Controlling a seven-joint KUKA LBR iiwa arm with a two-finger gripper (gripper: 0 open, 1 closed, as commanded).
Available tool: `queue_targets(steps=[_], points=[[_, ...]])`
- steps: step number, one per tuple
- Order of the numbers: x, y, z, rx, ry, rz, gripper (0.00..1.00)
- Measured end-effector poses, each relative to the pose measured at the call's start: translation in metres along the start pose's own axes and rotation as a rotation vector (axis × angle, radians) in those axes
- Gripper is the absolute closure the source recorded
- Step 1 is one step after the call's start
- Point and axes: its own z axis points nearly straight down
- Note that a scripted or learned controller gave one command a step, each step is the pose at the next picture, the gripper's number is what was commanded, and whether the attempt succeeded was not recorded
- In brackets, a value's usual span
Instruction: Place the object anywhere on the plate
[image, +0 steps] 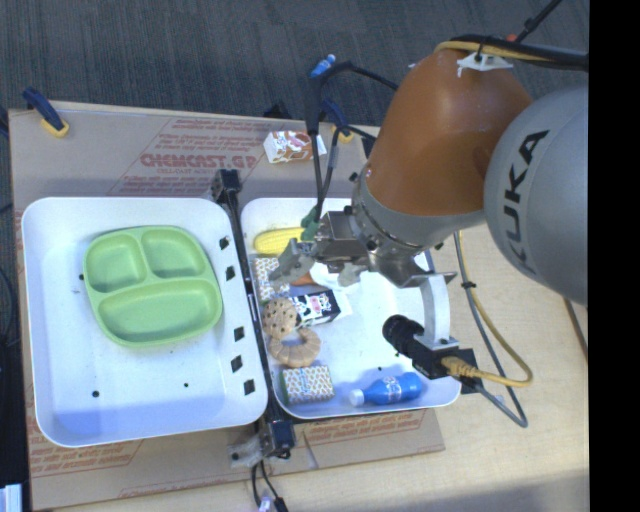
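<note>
Right bin (430, 385): yellow corn (277, 240), lying flat.

Claw (296, 258) low over right bin (440, 395) — green plate (152, 285) left.

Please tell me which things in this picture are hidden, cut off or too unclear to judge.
- Gripper, camera view: the arm's orange band blocks much of it; whether it holds anything is unclear.
- Right bin: its back part lies under the arm.
- Yellow object: partly covered by the gripper.
- Black-and-white packet: print too small to read.
</note>
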Motion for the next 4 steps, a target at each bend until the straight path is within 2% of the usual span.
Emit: queue_targets(steps=[1,2,3,4], points=[[0.000,0.001,-0.010,0.000,0.000,-0.007,1.00],[0.000,0.001,-0.010,0.000,0.000,-0.007,0.00],[0.001,0.001,-0.021,-0.001,0.000,-0.014,1.00],[0.001,0.001,-0.021,-0.001,0.000,-0.014,0.00]])
